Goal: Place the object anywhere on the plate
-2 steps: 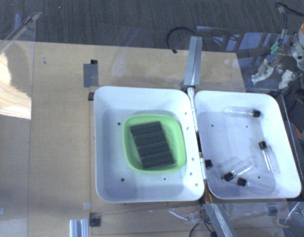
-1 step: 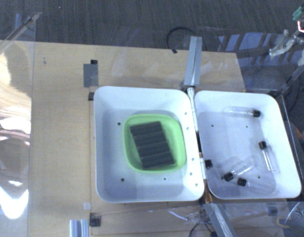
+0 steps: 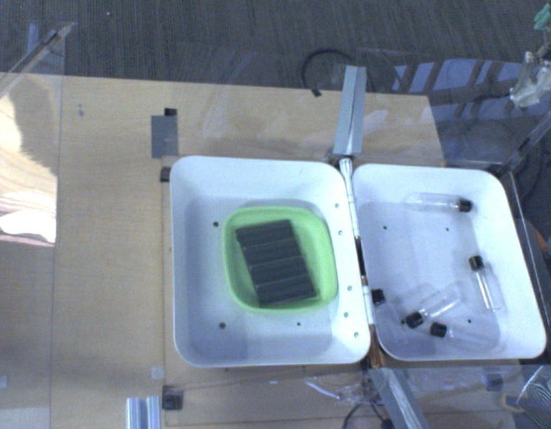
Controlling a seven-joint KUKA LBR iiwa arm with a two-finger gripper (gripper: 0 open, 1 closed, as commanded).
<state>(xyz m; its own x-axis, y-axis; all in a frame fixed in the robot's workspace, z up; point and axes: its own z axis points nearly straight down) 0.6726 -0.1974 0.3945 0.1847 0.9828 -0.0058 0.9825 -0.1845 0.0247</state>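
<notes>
end effector: grip state cannot be told | dark ribbed rectangular block (image 3: 275,264) flat on green plate (image 3: 323,238)

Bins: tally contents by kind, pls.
Green plate, left bin: 1
Dark ridged block, on the plate: 1
Clear black-capped vials, right bin: 4 ()
Total: 6
</notes>
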